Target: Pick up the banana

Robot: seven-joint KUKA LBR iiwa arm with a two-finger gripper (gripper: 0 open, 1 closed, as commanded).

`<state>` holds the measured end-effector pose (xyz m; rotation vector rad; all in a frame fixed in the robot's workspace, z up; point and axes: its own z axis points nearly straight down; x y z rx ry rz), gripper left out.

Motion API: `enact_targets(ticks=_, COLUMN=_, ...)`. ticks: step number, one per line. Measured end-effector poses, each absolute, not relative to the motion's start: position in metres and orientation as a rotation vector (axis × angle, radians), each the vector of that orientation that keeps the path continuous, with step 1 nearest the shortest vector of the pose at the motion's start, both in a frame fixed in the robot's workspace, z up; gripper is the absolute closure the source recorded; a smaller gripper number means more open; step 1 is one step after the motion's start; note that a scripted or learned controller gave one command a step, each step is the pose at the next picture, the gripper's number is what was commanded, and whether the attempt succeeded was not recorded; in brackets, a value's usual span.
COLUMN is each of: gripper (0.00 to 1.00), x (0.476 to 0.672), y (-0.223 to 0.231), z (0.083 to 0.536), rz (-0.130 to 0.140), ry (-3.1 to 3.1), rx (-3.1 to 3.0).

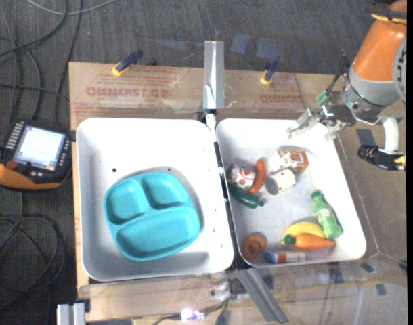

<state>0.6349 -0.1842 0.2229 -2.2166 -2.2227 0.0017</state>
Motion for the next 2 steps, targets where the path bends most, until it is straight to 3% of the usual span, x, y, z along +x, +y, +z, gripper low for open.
enact_targets(ticks=1, gripper=0.00, x=0.563, y=-0.166, z=0.096, rz=0.005, ry=-1.943, rx=-2.466)
enact_targets(ticks=2, gripper=0.00, x=0.486, y=-0.156, z=0.093, rz=-0.004, ry=-2.247, rx=-2.204)
